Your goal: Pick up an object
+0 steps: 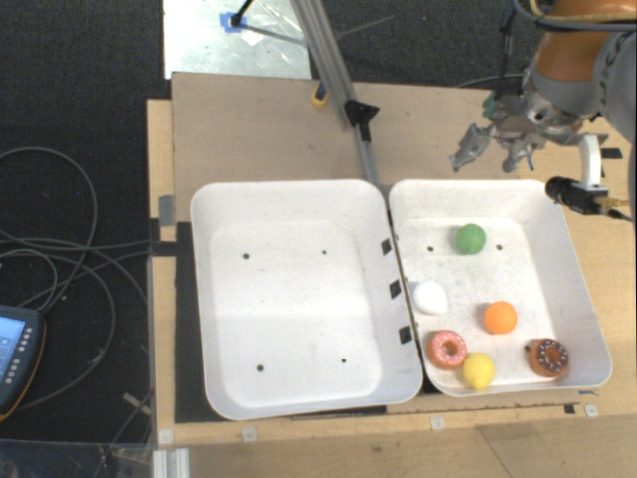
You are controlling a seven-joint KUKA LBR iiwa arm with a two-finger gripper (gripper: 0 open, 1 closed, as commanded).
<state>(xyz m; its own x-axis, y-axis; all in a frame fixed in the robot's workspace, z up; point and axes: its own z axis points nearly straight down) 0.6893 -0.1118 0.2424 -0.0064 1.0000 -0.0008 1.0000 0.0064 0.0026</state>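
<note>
Six small objects lie in the right-hand bin [572,267], all apart from one another: one green ball [470,238] toward the far side, one white object [430,297] against the near-left wall by the divide between the bins, one orange ball [500,318] near the middle, one pink-frosted doughnut [447,349] and one yellow lemon-like piece [479,370] side by side at the near edge, and one chocolate-frosted doughnut [547,358] in the near-right corner. None of them is between the fingers of the hand [495,154].

The hand hangs above the bare bench [259,127] just beyond the far rim of the right-hand bin, its fingers spread apart and gripping nothing. Above it the grey wrist rises into the orange band of the arm [587,28], which enters from the upper right corner. A black fitting with cables juts out at the far-right rim of the same bin.

The left-hand bin [214,267] sits flush beside its twin, joined along the middle by three small black clips. Its floor shows four dark dots, one near each corner.

A grey metal pole [333,58] slants down from the top of the view, ending at a black clamp near where the two bins meet. On the dark floor to the left, black cables [60,247] loop toward one handheld control pendant [18,352] at the lower left edge.
</note>
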